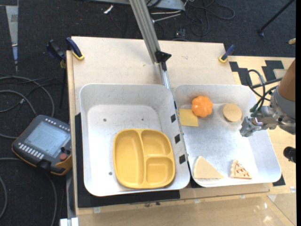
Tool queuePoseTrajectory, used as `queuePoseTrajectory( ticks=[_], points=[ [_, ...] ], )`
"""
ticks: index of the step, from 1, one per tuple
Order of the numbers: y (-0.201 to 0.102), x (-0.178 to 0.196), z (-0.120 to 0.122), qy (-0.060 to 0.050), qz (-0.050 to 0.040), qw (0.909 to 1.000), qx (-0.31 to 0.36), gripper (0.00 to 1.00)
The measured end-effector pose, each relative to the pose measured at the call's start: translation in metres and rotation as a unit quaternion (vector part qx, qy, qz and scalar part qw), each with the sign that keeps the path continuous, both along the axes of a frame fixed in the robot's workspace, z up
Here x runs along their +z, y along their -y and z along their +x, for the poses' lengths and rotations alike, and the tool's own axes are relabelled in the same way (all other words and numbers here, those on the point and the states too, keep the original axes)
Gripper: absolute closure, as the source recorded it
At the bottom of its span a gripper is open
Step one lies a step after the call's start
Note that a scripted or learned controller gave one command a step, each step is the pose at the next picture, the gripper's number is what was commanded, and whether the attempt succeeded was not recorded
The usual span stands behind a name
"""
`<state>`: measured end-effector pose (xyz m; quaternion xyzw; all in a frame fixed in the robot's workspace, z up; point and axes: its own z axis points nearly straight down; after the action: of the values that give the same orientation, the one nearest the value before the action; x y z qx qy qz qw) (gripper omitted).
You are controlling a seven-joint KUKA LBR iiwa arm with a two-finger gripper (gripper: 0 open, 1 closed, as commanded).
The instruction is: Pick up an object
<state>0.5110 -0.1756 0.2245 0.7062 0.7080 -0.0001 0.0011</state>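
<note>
Far left, off the bench, a teach pendant (44, 144) sits on the dark floor with cables looping around it. The bench (122, 60) itself is a pale board with yellow-tipped clamps at its back corners.

The left bin (94, 107) holds one thing: a yellow tray (143, 158) with three compartments, lying flat toward the bin's front right, close to the edge where the two bins meet. A metal pole (146, 25) slants down from the top of the view and ends right about where the bins join at the back.

The right bin (221, 140) has the small stuff. Nearest the divider is a flat yellow cheese slice (189, 118), and an orange pumpkin (202, 106) sits just beside it, touching or overlapping its back right corner. A bit further right is a round tan disc (232, 112), apart from the pumpkin. Along the front of that bin there's a pale wedge (207, 169) and, to its right, a small waffle-patterned triangle (240, 170), the two near each other but not touching.

The gripper (248, 127) hangs over the right side of the right bin, just right of and in front of the disc, with the arm (284, 105) coming in from the right edge. Whether it's spread or closed can't be made out at this angle, and nothing is visibly in it. All the items lie in the bins.
</note>
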Motion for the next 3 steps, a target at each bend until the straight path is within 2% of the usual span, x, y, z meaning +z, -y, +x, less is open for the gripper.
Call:
queuePoseTrajectory(
  ticks=[1,2,3],
  points=[
    [-0.053,0.011,0.008,0.001,0.0012,1.0000,0.003,1.00],
    [-0.112,0.012,0.003,-0.001,0.0021,1.0000,0.003,1.00],
    [-0.158,0.004,0.010,-0.002,0.0015,1.0000,0.003,1.00]
  ],
)
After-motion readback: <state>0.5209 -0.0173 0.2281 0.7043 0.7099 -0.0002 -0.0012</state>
